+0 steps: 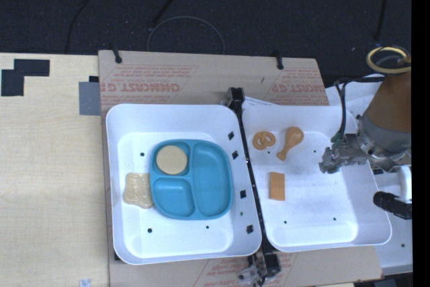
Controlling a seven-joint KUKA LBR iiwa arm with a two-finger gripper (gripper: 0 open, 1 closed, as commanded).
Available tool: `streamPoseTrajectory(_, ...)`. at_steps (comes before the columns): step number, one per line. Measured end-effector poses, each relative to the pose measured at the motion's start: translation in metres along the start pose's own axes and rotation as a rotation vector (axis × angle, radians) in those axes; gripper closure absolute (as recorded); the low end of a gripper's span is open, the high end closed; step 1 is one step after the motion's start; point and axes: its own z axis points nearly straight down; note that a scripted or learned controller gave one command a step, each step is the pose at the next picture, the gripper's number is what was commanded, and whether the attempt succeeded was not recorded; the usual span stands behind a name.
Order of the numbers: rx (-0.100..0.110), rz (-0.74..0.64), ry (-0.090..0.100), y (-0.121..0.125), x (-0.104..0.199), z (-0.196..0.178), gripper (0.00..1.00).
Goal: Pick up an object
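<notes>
Inside the right bin (336, 228), three small toy foods lie well apart: a pretzel (263, 140), a drumstick (290, 141) and an orange block (277, 186). All look light, rigid and smooth, so slip is probable. The drumstick's narrow shaft offers the best hold. Open floor surrounds each item. The end effector (330, 161) hovers near the right wall; its state cannot be determined.
</notes>
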Motion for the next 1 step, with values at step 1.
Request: streamPoseTrajectory(1,-0.001,0.0,0.0,0.0038,0.0097,-0.0537,1.0)
